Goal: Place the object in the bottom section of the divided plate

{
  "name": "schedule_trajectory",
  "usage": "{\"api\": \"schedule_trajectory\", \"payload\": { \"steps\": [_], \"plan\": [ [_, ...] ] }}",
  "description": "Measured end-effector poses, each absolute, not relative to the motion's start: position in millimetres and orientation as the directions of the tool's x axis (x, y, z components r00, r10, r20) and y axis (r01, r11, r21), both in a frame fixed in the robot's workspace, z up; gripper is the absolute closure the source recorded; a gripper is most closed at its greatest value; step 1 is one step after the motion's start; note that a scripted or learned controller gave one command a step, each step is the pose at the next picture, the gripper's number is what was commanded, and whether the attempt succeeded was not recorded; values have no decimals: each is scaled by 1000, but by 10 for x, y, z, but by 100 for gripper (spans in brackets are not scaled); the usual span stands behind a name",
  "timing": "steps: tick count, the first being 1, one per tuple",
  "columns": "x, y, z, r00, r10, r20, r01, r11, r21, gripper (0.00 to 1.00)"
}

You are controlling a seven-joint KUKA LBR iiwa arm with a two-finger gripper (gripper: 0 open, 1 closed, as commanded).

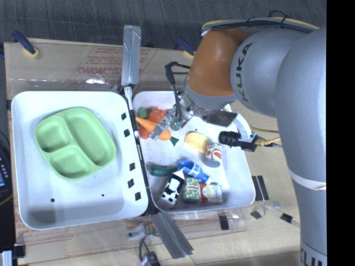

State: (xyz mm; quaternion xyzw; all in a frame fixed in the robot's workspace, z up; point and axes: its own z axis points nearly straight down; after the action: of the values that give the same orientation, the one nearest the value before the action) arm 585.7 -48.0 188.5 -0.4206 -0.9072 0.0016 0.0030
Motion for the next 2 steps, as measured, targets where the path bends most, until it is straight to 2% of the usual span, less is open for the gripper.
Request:
{"api": "schedule_trajectory", "payload": {
  "steps": [1,2],
  "plan": [
    [6024,544,1882,-783,622,4,622,783,-4,100],
    [5626,1174,1853,-812,583,6,583,812,-7,100]
  ]
}}
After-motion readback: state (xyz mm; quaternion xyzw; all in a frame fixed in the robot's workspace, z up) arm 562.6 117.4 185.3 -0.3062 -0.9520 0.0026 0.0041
